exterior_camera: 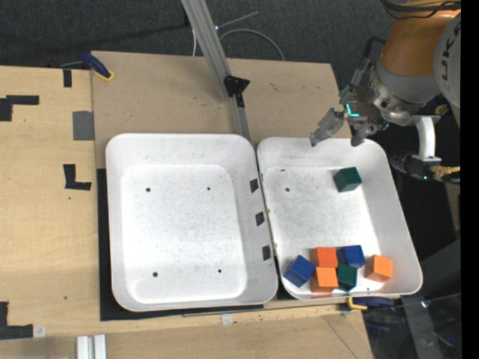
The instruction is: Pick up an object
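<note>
My gripper point(340, 132) hangs over the far edge of the right bin point(303, 167), its two fingers spread apart with nothing between them. A dark green cube point(347, 179) lies alone in the right bin, a little in front of the gripper. Along the bin's near edge sits a cluster of cubes: a blue one point(299, 270), an orange one point(325, 256), another blue one point(352, 256), an orange one point(325, 277), a green one point(346, 276) and an orange one point(379, 268).
The left bin point(179, 219) sits beside the right one on the wooden bench. A slanted metal bar point(213, 43) runs from the top down to the gap between the bins. Black clips point(259, 218) line the shared rim.
</note>
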Robot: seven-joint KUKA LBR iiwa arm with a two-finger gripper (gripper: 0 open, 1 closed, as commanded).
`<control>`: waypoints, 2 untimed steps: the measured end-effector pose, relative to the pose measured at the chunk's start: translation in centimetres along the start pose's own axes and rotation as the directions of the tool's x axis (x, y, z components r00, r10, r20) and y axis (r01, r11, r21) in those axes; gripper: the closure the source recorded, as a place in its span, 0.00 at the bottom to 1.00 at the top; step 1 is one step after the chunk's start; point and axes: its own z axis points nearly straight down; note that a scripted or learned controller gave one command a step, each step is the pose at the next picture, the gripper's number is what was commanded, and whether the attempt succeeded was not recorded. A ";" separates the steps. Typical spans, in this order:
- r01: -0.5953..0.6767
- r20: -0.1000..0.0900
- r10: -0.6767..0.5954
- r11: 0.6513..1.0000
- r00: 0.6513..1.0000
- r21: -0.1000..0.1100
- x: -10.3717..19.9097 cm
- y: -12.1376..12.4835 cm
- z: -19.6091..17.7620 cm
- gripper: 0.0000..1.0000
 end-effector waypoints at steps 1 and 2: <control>-0.002 0.001 0.002 1.000 1.000 0.005 -0.8 -0.4 4.9 0.00; -0.002 0.000 0.002 1.000 1.000 0.006 -1.2 -1.4 10.0 0.00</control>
